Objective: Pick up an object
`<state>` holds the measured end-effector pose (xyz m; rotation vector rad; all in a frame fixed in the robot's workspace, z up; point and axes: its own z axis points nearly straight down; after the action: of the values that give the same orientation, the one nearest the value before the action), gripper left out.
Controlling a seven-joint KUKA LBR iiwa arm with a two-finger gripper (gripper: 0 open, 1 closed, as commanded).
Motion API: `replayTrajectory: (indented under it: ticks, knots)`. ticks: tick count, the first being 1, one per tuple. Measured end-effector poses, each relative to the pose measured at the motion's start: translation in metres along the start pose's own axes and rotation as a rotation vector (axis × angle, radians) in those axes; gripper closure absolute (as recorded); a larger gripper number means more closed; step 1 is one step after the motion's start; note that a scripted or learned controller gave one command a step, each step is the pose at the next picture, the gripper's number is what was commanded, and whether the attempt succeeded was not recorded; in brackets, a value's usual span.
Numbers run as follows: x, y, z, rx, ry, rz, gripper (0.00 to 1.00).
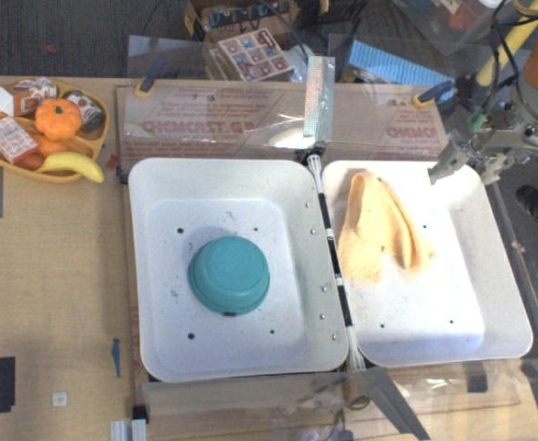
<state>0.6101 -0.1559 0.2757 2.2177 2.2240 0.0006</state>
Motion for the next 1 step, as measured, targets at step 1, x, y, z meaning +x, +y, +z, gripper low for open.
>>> replayTrajectory:
  ticks: [1]
  knots:
    - [-0.0233,-0.0235,0.1833,-0.004,-0.001,-0.133,0.00]
